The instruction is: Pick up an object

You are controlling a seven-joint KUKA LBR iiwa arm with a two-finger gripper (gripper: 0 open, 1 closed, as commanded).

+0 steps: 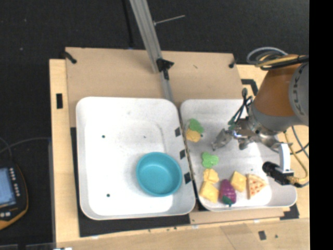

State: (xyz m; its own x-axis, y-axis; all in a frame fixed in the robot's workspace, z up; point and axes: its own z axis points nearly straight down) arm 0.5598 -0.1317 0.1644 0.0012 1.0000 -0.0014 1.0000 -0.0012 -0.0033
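Over the right bin (208, 108), mid-area, gripper (232, 136) hangs just above the floor. Fingers look spread apart, one tip toward the bin's centre, one nearer the wrist; nothing visible between them. Dark and blurry there, so spread is a rough read.

Right bin contents:
- green-and-yellow piece (194, 129) near the left wall, upper half, left of the gripper and apart from it
- small green piece (210, 159) lower centre, below the gripper
- yellow pieces (209, 185) stacked near the front-left corner; can't tell how many
- purple grape cluster (227, 191) just right of them, touching or nearly
- yellow cube (238, 180) beside the grapes
- pizza slice (254, 185) toward the front-right corner

Arm (276, 95) body covers the bin's right side and back-right corner; black fitting with cable (278, 173) hangs over the right wall.

Left bin (104, 119): teal bowl (159, 173) near the front-right corner, upright.

Handheld pendant (9, 189) cut off at the picture's left edge, off the table (114, 72).
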